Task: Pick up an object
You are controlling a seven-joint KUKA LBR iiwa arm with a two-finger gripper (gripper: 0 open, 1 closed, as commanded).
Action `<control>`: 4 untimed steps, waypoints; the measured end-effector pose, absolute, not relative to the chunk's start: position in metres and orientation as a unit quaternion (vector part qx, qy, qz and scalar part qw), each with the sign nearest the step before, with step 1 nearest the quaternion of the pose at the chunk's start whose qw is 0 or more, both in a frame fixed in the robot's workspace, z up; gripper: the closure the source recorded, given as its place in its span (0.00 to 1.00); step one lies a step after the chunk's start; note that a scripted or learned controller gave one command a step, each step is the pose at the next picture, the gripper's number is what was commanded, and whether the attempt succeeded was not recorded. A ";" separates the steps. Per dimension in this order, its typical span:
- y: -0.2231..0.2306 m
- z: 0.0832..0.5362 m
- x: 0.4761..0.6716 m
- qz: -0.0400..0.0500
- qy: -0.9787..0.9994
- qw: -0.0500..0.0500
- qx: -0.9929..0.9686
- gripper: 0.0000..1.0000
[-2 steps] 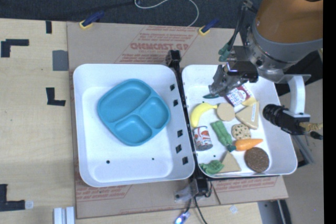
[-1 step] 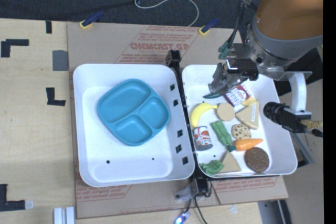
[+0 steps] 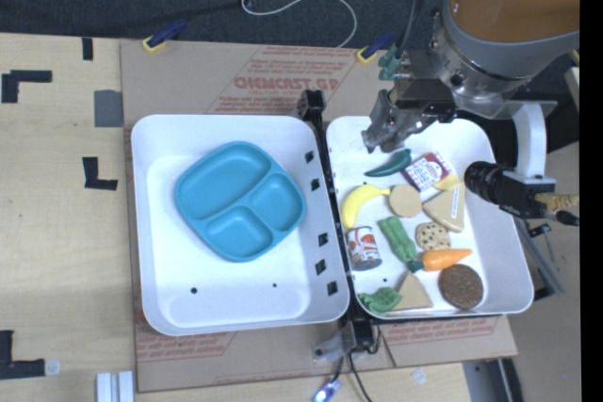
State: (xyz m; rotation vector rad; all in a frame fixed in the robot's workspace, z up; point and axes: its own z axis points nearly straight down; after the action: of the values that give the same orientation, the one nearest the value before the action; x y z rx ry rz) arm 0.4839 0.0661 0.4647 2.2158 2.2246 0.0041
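Under the gripper (image 3: 386,135) in the right bin (image 3: 499,155), dark green pepper (image 3: 387,165) lies long axis left-right, tip pointing left, slightly nearer. Jaw state: cannot tell.

Gripper (image 3: 384,138) above toy food (image 3: 413,235) (right bin (image 3: 490,151))

Grey arm (image 3: 499,33); orange band; dark cables

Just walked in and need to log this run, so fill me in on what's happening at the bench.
The arm reaches in from the right, its claw hovering over the back of the right bin, just above a dark green pepper. Toy food, including a banana, a carrot and a small can, lies in that bin. A blue divided plate sits in the left bin.
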 end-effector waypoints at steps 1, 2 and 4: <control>0.094 0.539 0.484 0.003 0.709 0.002 0.706 1.00; 0.172 0.534 0.483 0.000 0.710 -0.001 0.704 1.00; 0.117 0.199 0.481 -0.008 0.705 -0.004 0.709 1.00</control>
State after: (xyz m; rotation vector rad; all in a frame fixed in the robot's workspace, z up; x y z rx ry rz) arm 0.4808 0.1168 0.1992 2.2331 2.2213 -0.0264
